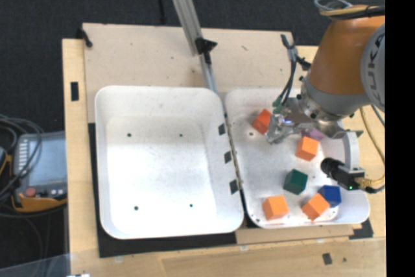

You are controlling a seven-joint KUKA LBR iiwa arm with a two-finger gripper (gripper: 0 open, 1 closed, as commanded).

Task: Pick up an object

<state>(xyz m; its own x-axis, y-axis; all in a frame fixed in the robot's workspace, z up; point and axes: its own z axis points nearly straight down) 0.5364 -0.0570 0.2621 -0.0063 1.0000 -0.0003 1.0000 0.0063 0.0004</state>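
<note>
- Right bin (249, 207) carries the candidates; left bin (162, 162) sits beside it on the tabletop (142, 48), the two touching along their shared inner walls
- End effector (280, 128) is low over the far half of the right bin, near its inner wall; whether it is spread or pressed together cannot be told, the wrist covers too much; nothing visibly held
- Nearest candidate: orange cube (262, 120), just beside the end effector on the side toward the inner wall, tilted on the floor of the bin; contact or a small gap, cannot tell
- Second orange cube (307, 148) lies near the bin's middle; a small pale purple piece (316, 134) peeks out just beyond it, under the arm
- Toward the near edge: green cube (296, 181), orange cube (275, 206), and another orange cube (316, 205) touching a blue cube (330, 194) by the near right corner
- Handling judgement: cubes look small, rigid, light; probably smooth faces, so slip is possible if pinched on corners; not fragile
- Best hold, as judged: two opposite flat faces, fingers square to them; the tilted cube near the wall leaves little room on that side, so a free-standing one such as the green cube looks easier
</note>
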